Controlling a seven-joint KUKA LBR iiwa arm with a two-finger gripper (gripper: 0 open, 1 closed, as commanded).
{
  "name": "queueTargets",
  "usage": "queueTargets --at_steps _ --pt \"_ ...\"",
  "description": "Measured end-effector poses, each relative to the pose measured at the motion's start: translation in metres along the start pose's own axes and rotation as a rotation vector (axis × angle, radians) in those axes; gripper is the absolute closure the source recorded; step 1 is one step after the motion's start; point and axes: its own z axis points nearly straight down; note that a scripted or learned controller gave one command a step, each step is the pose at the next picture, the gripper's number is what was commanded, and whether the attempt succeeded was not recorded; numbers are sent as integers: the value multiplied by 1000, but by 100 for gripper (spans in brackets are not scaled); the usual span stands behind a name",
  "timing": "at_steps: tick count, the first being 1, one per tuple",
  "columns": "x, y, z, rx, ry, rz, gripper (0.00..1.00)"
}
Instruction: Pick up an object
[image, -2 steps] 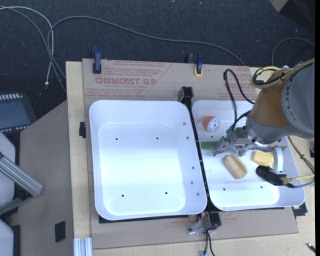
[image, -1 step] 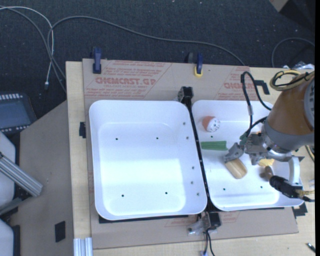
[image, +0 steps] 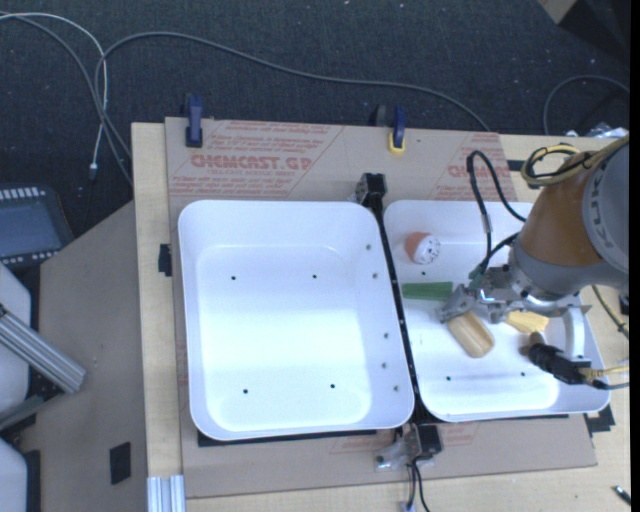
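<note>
One gripper (image: 468, 306) low in the right bin (image: 500, 395), right-centre of frame, touching a tan wooden cylinder (image: 470, 334); finger opening can't tell. Green block (image: 427, 291) just beside, left. Counter (image: 290, 160) board reads "CHEMCAST GP", upper centre.

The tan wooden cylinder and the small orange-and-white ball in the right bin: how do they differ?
The tan wooden cylinder is plain tan, elongated and lies on its side; the small orange-and-white ball is round and two-coloured. The cylinder sits right beside the gripper; the ball lies apart, nearer the bin's far wall. Both rest in the right white bin.
</note>
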Motion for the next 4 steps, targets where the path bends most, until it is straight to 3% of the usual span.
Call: queueTargets --at_steps 1,2,3,4 --pt "0 1 -13 -4 -1 0 100" --pt "110 -21 -106 -12 3 -10 100" --pt "61 48 -154 -7 -2 2 100" --pt "-11 119 -153 -2 -2 4 100"
